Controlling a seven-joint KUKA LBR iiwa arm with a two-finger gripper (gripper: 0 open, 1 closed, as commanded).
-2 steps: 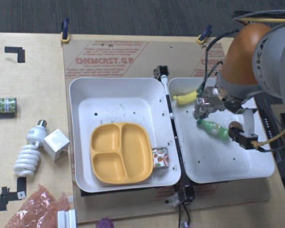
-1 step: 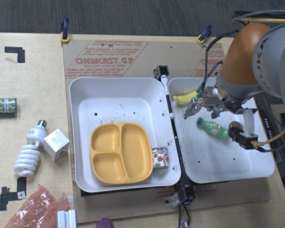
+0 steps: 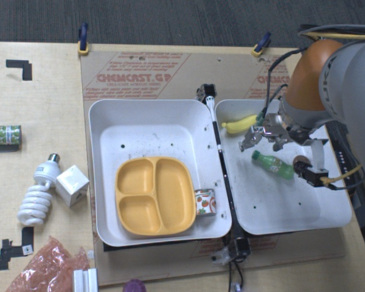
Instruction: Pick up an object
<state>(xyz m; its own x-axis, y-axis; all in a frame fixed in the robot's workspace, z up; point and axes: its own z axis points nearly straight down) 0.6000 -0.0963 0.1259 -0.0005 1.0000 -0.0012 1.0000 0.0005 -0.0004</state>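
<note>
In the right bin (image 3: 304, 215) a yellow banana (image 3: 239, 124) lies near the far left corner. A green bottle (image 3: 272, 165) lies on its side near the middle. My gripper (image 3: 263, 142) hovers between the two, just below the banana and just above the bottle's cap end. It is open with nothing between its fingers. The grey arm with its orange band (image 3: 310, 72) reaches in from the upper right.
The left bin (image 3: 109, 139) holds a yellow divided plate (image 3: 156, 195) and a small printed can (image 3: 205, 202) against its right wall. Outside on the bench at the left lie a spiral light bulb (image 3: 38, 190), a white cube (image 3: 72, 185) and a green can (image 3: 6, 136).
</note>
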